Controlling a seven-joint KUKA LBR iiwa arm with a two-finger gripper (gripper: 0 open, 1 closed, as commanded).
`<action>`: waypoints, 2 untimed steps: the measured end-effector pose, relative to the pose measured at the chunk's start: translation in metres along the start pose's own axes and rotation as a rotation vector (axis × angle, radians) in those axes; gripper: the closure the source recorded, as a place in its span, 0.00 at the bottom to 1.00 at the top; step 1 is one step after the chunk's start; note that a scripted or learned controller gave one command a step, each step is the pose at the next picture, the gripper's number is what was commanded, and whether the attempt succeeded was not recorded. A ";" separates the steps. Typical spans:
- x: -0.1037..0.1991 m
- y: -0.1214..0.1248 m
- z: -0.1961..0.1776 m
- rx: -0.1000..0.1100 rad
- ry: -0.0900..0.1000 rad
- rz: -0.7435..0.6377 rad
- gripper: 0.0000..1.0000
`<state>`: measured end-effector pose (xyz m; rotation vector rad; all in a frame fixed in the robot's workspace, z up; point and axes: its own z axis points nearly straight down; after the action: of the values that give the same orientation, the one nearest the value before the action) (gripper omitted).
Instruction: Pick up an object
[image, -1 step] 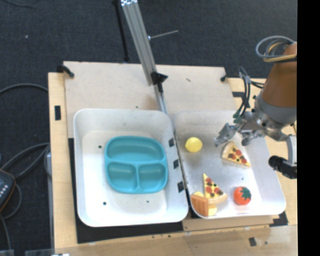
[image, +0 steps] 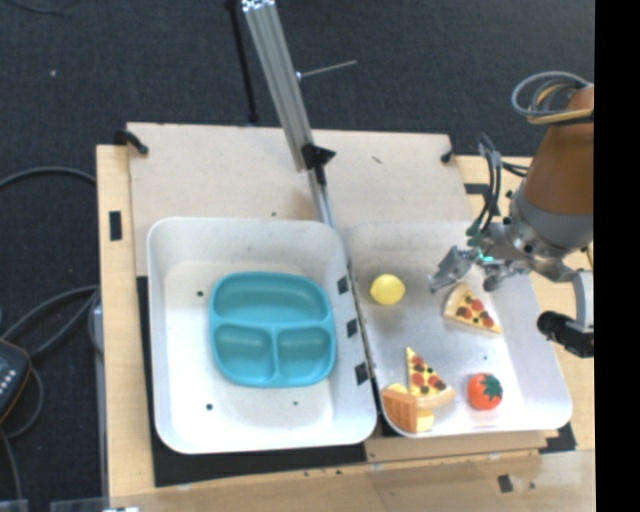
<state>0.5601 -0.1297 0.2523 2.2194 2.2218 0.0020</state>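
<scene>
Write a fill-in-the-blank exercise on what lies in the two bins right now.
1. The blue divided plate lies in the ____ bin as the camera sees it.
2. The right bin holds ____ pizza slices.
3. The round toy beside the yellow ball side's far corner, the tomato, is coloured ____.
4. The end effector hangs over the ____ bin.

Missing words: left; two; red; right

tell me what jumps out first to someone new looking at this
The teal divided plate stands out, alone in the left bin. The right bin holds bright toy food: a yellow ball, two pizza slices and a tomato. The arm's pincer hovers over that bin, just above the upper slice.
</scene>
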 end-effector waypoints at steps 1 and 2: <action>0.002 -0.008 0.046 0.004 -0.001 0.001 0.00; 0.001 -0.002 0.091 0.005 -0.001 0.002 0.00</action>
<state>0.5585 -0.1282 0.1612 2.2235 2.2213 -0.0050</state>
